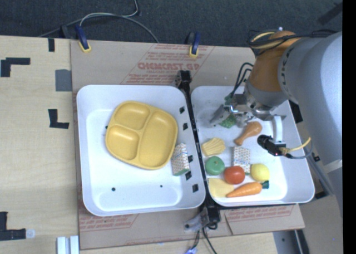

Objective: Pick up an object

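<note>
My gripper (225, 115) is low in the far part of the right bin (297, 189), hanging from the grey arm with its orange band. A small green item (230, 122) lies right at its tip; whether it is gripped cannot be made out. Just right of the tip is a brown drumstick (248, 132). Toward the front lie a pale yellow ridged piece (213, 147), a patterned cracker (241, 156), a green ball (214, 165), a red tomato (234, 175), a lemon (259, 171) and an orange carrot (243, 190).
The left bin (92, 191) holds a yellow divided plate (142, 134) and a patterned wedge (179, 159) against its right wall. A black divider (191, 130) runs between the bins. Clamps and cables lie along the bench's far edge.
</note>
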`<state>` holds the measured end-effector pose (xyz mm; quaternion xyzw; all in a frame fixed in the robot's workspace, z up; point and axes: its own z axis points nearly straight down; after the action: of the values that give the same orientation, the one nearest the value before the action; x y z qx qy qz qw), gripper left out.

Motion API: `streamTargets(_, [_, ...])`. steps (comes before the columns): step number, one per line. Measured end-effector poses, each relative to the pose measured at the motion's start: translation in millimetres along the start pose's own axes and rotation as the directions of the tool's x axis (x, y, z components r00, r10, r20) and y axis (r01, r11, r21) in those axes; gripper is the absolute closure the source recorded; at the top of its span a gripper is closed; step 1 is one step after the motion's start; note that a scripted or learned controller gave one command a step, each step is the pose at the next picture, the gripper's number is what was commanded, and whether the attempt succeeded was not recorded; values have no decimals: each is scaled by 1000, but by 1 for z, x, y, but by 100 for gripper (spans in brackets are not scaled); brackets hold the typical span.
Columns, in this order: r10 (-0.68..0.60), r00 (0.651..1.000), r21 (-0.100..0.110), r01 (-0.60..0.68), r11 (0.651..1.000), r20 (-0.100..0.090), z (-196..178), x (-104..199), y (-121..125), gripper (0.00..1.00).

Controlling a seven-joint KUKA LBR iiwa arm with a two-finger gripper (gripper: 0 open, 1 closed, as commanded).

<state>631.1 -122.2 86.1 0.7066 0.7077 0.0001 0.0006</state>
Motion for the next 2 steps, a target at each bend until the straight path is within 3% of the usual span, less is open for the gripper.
streamTargets(1, [-1, 1000, -3, 1, 1000, 1, 0, -27, 38, 0])
streamTargets(2, [0, 1000, 0, 0, 1000, 0, 0, 20, 0, 0])
